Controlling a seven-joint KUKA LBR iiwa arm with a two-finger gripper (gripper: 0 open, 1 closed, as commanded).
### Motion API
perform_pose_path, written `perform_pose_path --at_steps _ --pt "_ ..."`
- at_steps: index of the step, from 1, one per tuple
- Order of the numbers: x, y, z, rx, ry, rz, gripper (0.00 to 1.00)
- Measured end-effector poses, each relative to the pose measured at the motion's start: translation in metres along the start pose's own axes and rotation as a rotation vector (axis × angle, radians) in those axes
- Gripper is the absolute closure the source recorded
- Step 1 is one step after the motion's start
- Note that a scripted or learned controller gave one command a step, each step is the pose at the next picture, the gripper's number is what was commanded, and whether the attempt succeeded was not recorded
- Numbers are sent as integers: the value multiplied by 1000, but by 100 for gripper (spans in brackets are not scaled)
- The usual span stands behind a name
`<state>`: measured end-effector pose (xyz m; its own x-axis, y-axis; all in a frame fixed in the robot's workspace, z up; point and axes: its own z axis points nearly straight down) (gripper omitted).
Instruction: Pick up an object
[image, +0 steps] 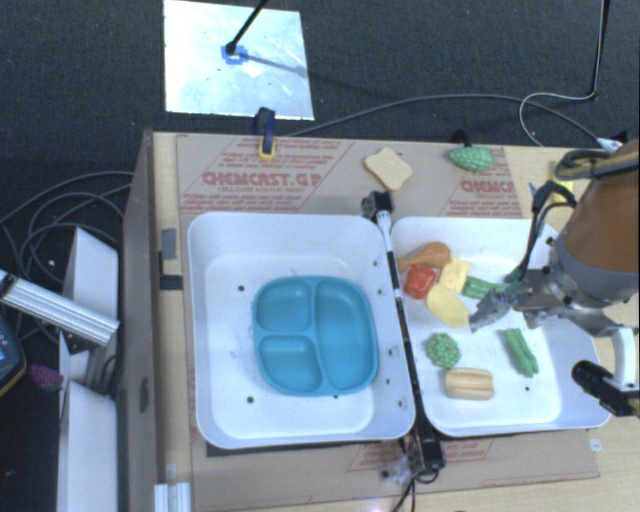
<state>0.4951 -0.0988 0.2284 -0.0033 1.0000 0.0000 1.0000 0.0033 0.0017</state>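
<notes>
The right bin (560, 405) holds several toy foods. An orange piece (428, 254), a red piece (420, 281), a yellow block (456, 272) and a yellow lemon-like piece (448, 306) cluster at its left. A green piece (478, 287) lies beside them. Nearer the front are a broccoli (442, 350), a tan bread roll (468, 383) and a green pod (520, 352). My gripper (489, 312) hangs low over the bin's middle, just right of the lemon-like piece and below the green piece. I see nothing held in it.
The left bin (225, 260) bears a blue divided plate (315, 334). Behind the bins on the bench lie a toast slice (388, 168) and a green toy (472, 157). A yellow and blue clamp (265, 134) sits at the back edge. The arm's grey body (600, 260) covers the right bin's far right side.
</notes>
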Motion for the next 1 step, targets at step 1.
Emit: perform_pose_path --at_steps 1 --pt "-48 102 6 -1 -1 0 0"
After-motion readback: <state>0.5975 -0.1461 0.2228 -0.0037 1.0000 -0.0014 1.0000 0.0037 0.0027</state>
